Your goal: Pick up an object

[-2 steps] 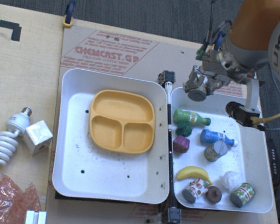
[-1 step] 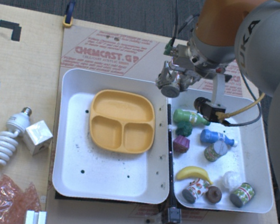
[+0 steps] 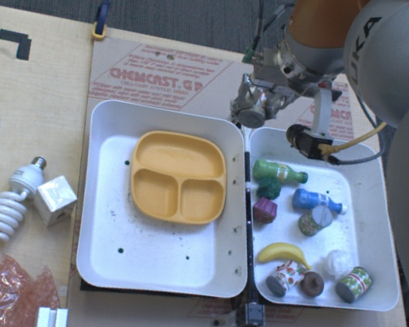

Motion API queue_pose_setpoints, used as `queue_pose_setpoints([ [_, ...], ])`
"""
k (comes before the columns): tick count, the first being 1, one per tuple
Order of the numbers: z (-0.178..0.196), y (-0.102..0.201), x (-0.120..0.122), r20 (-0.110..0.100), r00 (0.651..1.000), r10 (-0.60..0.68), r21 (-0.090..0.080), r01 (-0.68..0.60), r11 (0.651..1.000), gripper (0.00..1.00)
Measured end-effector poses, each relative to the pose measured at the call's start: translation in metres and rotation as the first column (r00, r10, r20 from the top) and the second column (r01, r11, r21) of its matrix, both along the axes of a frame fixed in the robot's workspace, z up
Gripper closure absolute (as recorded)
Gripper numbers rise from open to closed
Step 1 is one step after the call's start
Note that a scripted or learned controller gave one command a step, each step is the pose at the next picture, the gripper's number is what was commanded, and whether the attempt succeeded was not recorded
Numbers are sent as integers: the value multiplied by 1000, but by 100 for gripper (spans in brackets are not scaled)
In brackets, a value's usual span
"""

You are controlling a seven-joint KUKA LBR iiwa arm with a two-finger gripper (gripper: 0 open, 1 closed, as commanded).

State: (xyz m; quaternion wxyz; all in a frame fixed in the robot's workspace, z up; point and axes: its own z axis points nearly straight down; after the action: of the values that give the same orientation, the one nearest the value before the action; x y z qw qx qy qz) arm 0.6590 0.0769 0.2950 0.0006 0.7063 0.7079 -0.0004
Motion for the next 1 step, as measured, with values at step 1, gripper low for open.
queue_pose_setpoints([
  [1, -4, -50, -1, -1, 1000, -3, 0, 3, 1000, 100],
])
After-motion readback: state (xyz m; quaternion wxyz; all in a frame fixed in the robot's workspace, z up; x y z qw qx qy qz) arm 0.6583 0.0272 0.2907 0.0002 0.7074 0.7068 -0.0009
